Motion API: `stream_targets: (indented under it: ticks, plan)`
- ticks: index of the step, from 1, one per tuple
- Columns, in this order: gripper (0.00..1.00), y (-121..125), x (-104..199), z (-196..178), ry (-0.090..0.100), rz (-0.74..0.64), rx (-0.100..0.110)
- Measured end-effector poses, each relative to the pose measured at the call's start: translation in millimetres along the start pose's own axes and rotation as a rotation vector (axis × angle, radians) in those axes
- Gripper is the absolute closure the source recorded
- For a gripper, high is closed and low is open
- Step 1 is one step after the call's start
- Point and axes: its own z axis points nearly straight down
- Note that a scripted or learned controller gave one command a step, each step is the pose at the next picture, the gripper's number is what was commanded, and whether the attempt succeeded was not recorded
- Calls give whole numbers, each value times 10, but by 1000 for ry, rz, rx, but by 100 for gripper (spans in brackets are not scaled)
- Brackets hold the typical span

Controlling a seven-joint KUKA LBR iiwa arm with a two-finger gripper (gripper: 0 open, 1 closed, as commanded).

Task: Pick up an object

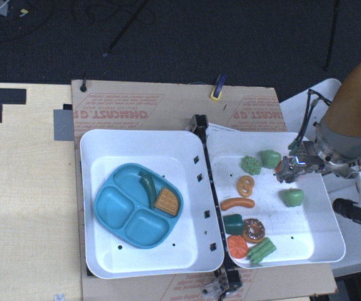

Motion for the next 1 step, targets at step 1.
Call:
stream_targets:
  ticks: [1]
  plan:
    - [100,389,286,138,-1,2,1]
